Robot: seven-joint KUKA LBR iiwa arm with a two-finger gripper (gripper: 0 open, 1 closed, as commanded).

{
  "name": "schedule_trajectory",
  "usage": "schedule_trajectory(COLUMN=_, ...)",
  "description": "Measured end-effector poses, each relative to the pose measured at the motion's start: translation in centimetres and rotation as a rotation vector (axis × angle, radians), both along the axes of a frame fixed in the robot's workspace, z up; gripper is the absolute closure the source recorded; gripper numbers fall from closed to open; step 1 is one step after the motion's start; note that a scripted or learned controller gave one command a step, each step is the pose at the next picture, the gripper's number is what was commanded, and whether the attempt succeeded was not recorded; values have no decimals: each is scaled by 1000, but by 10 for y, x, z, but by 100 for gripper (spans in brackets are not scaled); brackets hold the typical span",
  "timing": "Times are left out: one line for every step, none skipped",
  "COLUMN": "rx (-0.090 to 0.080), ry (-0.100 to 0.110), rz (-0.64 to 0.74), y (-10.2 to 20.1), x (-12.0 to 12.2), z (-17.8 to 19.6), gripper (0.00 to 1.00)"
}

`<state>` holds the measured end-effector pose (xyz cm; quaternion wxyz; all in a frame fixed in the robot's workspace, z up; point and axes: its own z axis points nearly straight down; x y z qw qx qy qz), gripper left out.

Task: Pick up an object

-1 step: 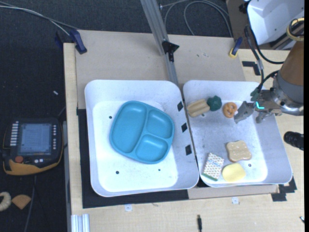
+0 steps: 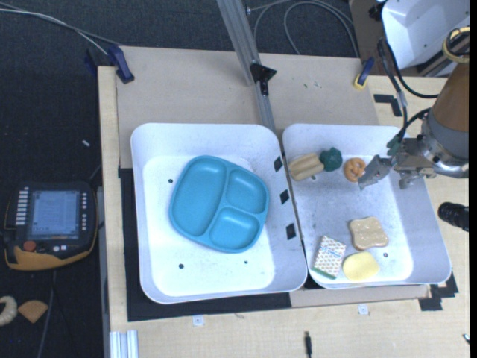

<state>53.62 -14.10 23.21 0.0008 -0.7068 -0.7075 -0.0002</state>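
We look down on a robotics lab: a plywood counter (image 2: 186,88) carrying two white bins (image 2: 149,200) over dark carpet, a teach pendant (image 2: 52,222) with lit screen lying on the floor, loose cables (image 2: 298,21) trailing, an aluminium strut (image 2: 238,28) and blue clamps (image 2: 119,62) gripping the counter's far edge.
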Motion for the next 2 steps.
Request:
schedule_trajectory(rx=1, ry=4, rz=-1, y=1, x=4, z=-62, gripper=0)
schedule_trajectory(rx=1, ry=5, rz=-1, y=-1, x=2, z=-125, gripper=0)
